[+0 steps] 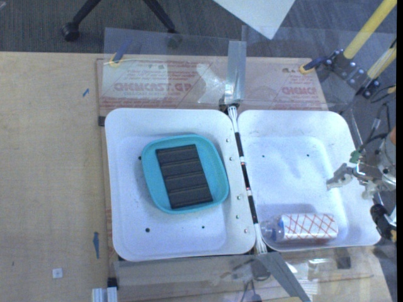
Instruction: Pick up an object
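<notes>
A clear plastic bottle (304,227) with a red cross-hatched label lies on its side along the front wall of the right bin (283,137), cap end to the left. A teal square dish (151,168) holding a dark grey ridged block (183,176) sits in the middle of the left bin (126,131). My gripper (351,182) hangs over the right edge of the right bin, above and to the right of the bottle. Its fingers (337,177) are spread open and nothing lies between them.
A raised divider (242,168) runs between the two bins. Behind the bins lies a clear plastic sheet with red lettering (157,83). Cables and yellow bars (368,27) crowd the far right. The wooden bench (50,168) stretches to the left.
</notes>
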Available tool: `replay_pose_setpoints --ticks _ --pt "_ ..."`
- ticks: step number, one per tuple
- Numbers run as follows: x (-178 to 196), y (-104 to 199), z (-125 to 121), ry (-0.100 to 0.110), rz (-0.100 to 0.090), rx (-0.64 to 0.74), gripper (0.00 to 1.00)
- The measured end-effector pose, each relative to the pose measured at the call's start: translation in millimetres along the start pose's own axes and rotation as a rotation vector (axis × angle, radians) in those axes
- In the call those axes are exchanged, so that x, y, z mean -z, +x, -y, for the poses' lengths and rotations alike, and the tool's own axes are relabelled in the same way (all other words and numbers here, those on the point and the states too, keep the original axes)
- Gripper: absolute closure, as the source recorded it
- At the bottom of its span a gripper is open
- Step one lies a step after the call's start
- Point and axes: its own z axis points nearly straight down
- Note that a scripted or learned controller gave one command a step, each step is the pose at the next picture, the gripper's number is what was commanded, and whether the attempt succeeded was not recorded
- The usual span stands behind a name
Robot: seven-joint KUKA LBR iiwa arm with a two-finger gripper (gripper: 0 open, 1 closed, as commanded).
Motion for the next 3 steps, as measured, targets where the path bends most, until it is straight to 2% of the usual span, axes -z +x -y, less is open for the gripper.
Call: replay_pose_setpoints --ticks 1,2,3 --pt "-75.4 64.9 32.3 -0.006 -0.001 0.111 0.0" --pt "-19.5 -3.1 14.1 0.001 0.0 -0.149 0.0" --pt "3.2 6.1 -5.7 0.001 0.0 -0.171 0.0"
